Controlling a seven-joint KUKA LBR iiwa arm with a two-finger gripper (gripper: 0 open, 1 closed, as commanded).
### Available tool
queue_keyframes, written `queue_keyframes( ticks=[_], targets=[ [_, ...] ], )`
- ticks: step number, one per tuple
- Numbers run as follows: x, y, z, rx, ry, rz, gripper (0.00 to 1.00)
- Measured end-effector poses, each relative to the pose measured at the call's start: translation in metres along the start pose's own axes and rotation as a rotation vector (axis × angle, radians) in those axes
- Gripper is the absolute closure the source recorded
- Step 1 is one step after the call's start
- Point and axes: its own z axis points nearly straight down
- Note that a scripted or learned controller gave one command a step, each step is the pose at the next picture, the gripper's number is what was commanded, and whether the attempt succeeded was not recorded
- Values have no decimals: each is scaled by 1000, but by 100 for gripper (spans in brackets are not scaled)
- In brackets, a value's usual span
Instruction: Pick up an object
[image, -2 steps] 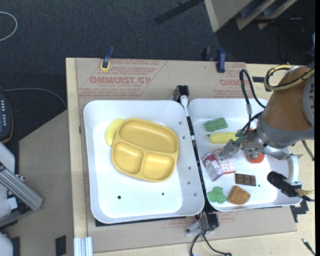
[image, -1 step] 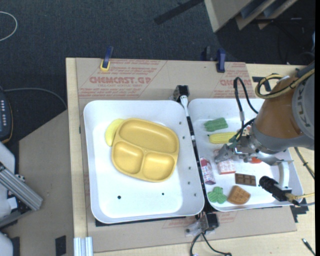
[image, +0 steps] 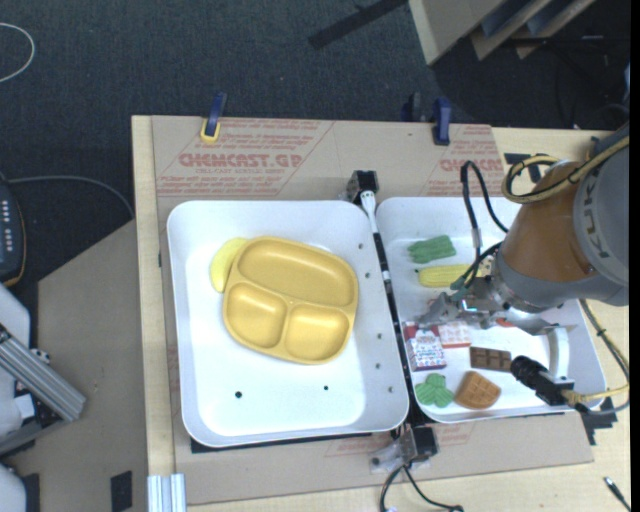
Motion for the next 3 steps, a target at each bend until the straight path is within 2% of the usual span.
queue_keyframes(
  ticks=[1, 2, 3],
  targets=[
    [-4, 1, -11, -11, -11, 3, 100],
    [0, 9, -72, -5, -7, -1, 100],
    [3, 2, -121, -5, -7, -1, 100]
  ],
)
